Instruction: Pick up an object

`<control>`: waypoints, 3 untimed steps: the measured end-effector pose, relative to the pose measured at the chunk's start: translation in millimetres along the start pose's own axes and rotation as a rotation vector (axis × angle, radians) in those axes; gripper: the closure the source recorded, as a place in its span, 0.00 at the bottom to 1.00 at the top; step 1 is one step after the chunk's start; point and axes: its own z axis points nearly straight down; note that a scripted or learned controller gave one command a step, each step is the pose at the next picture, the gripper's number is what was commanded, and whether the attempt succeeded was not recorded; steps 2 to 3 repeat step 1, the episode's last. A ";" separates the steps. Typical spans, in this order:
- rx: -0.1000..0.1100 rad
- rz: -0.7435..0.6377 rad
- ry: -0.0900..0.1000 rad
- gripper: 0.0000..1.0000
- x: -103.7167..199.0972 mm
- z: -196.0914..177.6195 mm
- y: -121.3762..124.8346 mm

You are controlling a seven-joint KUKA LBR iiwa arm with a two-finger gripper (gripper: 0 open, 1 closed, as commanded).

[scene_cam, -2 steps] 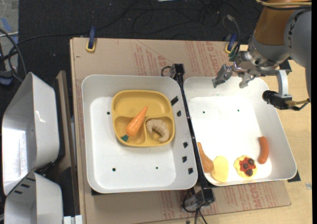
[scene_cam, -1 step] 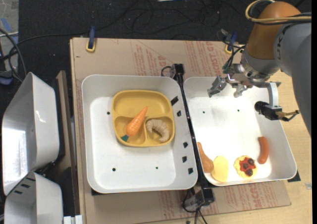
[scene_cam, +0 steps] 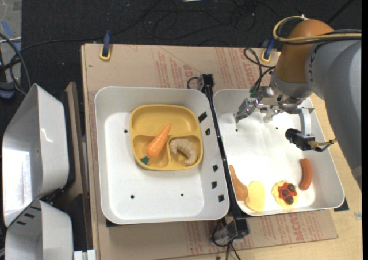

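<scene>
Gripper (scene_cam: 257,107) hovers at upper right bin (scene_cam: 253,138), fingers apart, holding nothing. Approach step. Sausage (scene_cam: 306,174) lies lower right of frame; next move needs travel there, then descent.

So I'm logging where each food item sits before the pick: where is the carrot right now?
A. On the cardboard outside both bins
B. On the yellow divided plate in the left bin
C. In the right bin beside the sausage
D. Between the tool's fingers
B: the carrot lies across the yellow divided plate in the left bin, next to the shrimp, well away from the tool over the right bin.
</scene>
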 end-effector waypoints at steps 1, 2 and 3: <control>-0.007 -0.001 -0.001 1.00 -0.1 -14.5 2.0; -0.007 -0.001 -0.001 1.00 -0.1 -14.5 2.0; -0.007 -0.001 -0.001 1.00 -0.1 -14.5 2.0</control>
